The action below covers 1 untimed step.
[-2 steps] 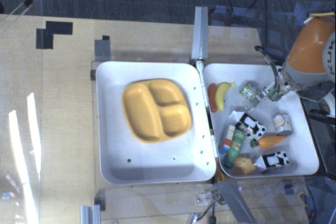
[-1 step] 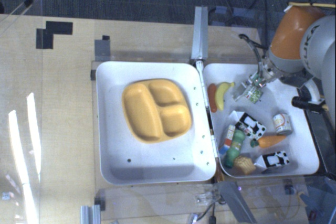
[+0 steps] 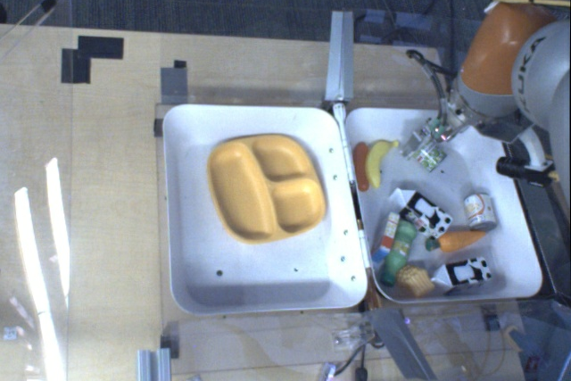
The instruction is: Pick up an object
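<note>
Fingers of the two-finger gripper (image 3: 426, 149): state cannot be told, the tip reads as a small pale blur with green specks over the upper middle of the right shallow white bin (image 3: 513, 192). Grey arm with orange band (image 3: 504, 49) enters from the bin's upper right corner. Nothing visible between the fingers. Right bin contents: yellow plastic banana (image 3: 382, 159) and red sausage-shaped piece (image 3: 360, 167) near the left wall, upper half, touching or nearly so; small printed tin can (image 3: 480, 211) toward the right wall; orange plastic carrot (image 3: 459, 240) just below it; black-and-white patterned box (image 3: 423, 214) mid-bin; green bottle (image 3: 399, 249) and a narrow red-and-blue packet (image 3: 389, 232) side by side along the left wall, lower half; tan round lump (image 3: 412, 280) and a second black-and-white patterned item (image 3: 467, 273) against the near edge. Left shallow white bin (image 3: 187, 192) carries one yellow three-compartment plastic tray (image 3: 265, 186), centred, slightly toward the far edge, compartments holding nothing.
</note>
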Available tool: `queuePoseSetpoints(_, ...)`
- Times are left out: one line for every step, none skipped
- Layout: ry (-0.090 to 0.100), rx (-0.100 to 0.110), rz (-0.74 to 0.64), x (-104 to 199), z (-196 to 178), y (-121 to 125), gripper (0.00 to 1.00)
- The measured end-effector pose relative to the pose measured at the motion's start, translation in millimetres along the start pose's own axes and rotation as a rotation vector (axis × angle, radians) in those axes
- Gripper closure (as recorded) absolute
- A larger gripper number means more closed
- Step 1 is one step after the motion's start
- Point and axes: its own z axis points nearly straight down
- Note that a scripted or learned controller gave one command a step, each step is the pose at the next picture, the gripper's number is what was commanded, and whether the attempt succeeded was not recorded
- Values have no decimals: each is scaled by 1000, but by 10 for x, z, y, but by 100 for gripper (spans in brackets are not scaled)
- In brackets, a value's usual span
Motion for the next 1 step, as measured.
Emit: queuePoseSetpoints(4,3,68,323,-980,226,100)
